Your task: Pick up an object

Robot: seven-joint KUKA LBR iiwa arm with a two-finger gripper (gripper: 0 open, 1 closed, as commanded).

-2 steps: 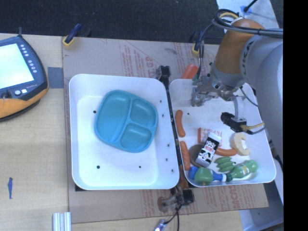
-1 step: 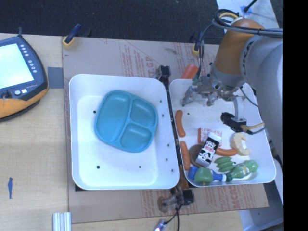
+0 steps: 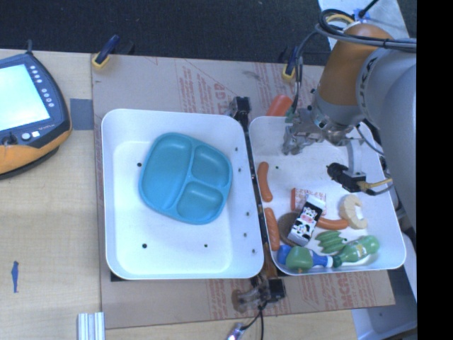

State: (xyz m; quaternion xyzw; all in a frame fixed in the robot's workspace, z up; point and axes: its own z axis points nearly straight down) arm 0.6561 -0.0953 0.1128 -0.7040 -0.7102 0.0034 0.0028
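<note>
A pale wooden worktop (image 3: 49, 218) carries two shallow white bins side by side, the left bin (image 3: 124, 250) holding a blue divided plate (image 3: 186, 178). In the right bin (image 3: 396, 250), toy foods crowd the near end. The claw (image 3: 301, 144) hangs over the bin's far end, nothing between its fingers; whether they are spread cannot be told. Nearest lies an orange sausage (image 3: 265, 180), toward the camera and slightly left, its long axis running along the bin.
</note>
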